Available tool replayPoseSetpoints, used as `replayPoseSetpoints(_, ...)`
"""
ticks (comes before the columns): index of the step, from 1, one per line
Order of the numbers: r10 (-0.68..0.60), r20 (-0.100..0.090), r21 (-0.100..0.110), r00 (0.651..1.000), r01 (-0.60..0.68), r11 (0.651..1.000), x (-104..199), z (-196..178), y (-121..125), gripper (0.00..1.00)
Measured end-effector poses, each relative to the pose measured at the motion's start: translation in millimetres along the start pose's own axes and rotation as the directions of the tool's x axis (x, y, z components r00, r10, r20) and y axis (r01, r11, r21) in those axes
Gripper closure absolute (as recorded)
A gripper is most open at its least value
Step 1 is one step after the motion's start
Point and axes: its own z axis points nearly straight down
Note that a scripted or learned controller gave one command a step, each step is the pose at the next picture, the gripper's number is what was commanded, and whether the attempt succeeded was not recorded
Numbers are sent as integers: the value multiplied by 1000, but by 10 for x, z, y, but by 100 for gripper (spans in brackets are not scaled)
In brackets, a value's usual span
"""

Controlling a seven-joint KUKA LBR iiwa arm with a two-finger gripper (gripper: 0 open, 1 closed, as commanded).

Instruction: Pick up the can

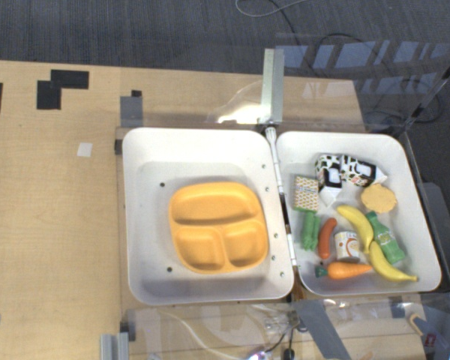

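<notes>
the left shallow white bin (146, 223) holds a yellow sectioned plastic tray (217, 226). in the right white bin (405, 163), the small white-and-red can (346, 244) stands toward six o'clock, hemmed in: red sausage (327, 237) at nine o'clock, yellow banana (358, 225) at two, orange carrot (345, 271) touching at six. i judge it light, rigid, slick-walled; i'd pinch across its round sides from above. my claw's state i cannot tell.

A tan bench (52, 223) meets dark grey carpet (135, 17), where a black cable (315, 2) trails.
</notes>
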Motion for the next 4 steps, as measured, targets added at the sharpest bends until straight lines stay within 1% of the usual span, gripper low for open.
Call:
replayPoseSetpoints(1,26,0,4,1000,-26,1000,-345,112,-421,100)
replayPoseSetpoints(2,142,2,6,990,-142,990,-46,118,-650,100)
replayPoseSetpoints(3,83,2,5,997,-83,997,-149,369,-830,100)
replayPoseSetpoints(4,34,0,5,999,-34,999,-22,654,-931,100)
